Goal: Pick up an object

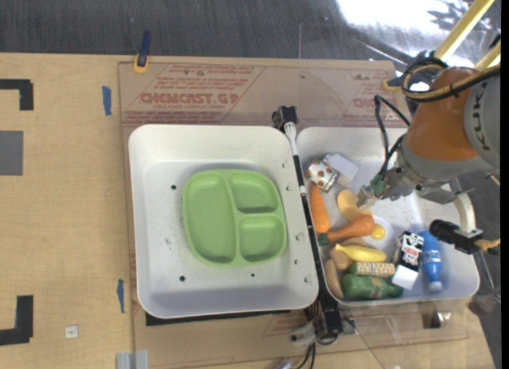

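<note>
We see the arm [449,121] come in from the right and bend down over the right bin [465,284], its grey and orange bulk covering that bin's far right corner. The gripper [374,192] sits low among the toys, but it is small and dark against the clutter, and we cannot tell how it stands or whether anything sits in it.

Just left of the gripper lies a pale yellow piece [347,201], close enough that we cannot say if they touch. Below and to its left the orange drumstick-shaped toy [352,230] lies with its long axis running left to right, slightly tilted, thick end toward the gripper. Further left, the carrot [319,210] lies lengthwise along the bin's left wall, pointing away from us. Up and left of the gripper rests a small red and white item [321,173] whose kind we cannot make out.

Below the gripper lie a banana [364,254], long axis left to right, and a green bottle [371,285] parallel to it. Down to its right stands a blue bottle [432,260], beside a black and white carton [410,250].

Well left of the gripper, the left bin [151,224] holds a green divided plate [235,216]. Both bins rest on the desk [64,200].
</note>
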You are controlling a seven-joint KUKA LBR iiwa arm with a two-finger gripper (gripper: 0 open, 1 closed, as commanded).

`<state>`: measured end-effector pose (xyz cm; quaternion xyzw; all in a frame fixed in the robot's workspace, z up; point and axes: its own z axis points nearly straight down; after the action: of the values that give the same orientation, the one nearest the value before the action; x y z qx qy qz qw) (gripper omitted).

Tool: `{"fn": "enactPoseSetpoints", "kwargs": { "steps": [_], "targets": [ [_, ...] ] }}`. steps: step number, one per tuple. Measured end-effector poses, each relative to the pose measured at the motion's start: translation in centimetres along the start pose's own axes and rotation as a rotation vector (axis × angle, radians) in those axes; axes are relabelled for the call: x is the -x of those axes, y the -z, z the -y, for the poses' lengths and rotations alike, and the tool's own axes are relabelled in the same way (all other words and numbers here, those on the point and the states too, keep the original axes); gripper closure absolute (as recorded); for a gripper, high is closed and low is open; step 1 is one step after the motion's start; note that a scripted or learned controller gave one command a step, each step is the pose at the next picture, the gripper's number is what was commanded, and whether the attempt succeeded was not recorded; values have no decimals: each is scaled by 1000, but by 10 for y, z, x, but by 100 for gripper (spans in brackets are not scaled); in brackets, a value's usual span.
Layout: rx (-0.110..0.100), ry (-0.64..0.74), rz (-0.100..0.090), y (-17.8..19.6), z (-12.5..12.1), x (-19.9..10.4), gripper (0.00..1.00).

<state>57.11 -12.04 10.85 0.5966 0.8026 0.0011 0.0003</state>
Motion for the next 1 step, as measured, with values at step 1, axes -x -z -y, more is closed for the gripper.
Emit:
{"fn": "enactPoseSetpoints", "kwargs": {
  "steps": [1],
  "targets": [
    [2, -232, 1, 87, 20, -90, 100]
  ]
}}
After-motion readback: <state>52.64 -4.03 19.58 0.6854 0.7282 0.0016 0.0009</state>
